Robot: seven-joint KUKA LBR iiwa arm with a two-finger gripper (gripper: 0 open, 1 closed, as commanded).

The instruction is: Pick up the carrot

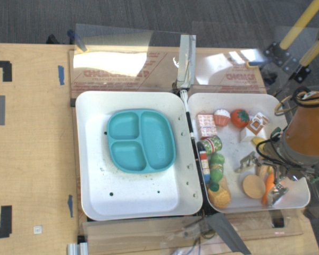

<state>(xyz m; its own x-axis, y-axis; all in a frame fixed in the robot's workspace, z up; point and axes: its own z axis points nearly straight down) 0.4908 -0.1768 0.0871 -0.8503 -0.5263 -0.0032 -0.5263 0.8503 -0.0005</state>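
we find the gripper (273, 187) down at the carrot (268, 187) in the right bin (303, 198); its grip we cannot tell; lift remains.

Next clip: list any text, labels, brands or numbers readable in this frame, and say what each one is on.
No text can be read with confidence.
Cardboard sheet behind the left bin: reddish printed lettering, too blurred and glare-washed to read.
Cardboard behind the right bin: the same kind of reddish print, unreadable.
Small pink-and-white box in the right bin: patterned face, too small to read.
Green can: label too small to read.
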